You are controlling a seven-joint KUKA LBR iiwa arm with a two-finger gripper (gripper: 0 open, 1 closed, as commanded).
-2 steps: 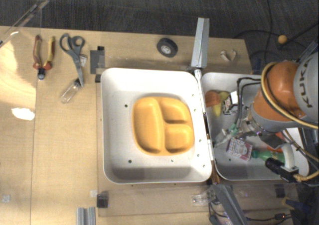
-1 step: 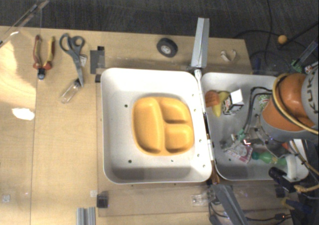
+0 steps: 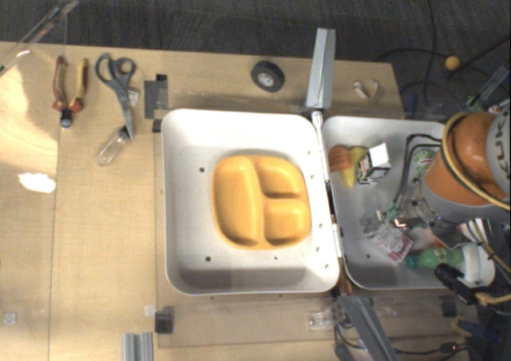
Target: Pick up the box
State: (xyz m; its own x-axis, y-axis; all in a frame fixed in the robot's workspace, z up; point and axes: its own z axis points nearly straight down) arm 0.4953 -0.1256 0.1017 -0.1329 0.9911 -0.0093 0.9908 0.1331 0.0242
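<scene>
The box point(image 3: 374, 161) is small, with a white top and a dark printed side. It stands near the far left corner of the right bin point(image 3: 351, 267). My gripper point(image 3: 399, 220) hangs low over the middle of that bin, below the orange-banded wrist point(image 3: 471, 164). It is nearer the front of the bin than the box and apart from it. A crumpled clear wrapper point(image 3: 387, 241) lies just under the gripper.
An orange and yellow toy point(image 3: 345, 161) lies against the box's left side. A green object point(image 3: 425, 259) rests at the right bin's front. The left bin point(image 3: 188, 192) holds a yellow divided dish point(image 3: 259, 198). Scissors point(image 3: 120, 80), pliers point(image 3: 69, 88) and a tape roll point(image 3: 267, 75) lie on the bench.
</scene>
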